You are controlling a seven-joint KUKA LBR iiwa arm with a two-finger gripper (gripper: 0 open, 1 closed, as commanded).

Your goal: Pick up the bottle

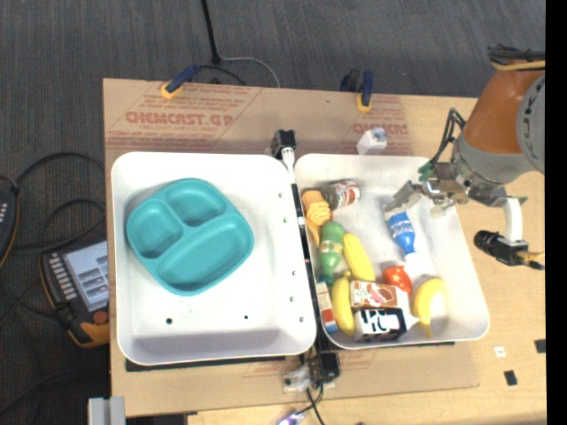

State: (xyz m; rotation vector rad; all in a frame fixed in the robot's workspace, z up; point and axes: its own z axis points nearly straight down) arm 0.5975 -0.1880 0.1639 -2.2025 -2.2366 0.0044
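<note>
One bottle (402, 231), blue with a white cap end, lies flat in the right bin (465, 264), its long axis running up-left to down-right. The gripper (427, 187) hovers just above and right of its upper end, fingers spread and pinching nothing.

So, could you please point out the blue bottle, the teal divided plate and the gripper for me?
blue bottle (402, 231): camera view, middle of its body.
teal divided plate (189, 235): camera view, central ridge.
gripper (415, 190): camera view, between its fingertips.
</note>
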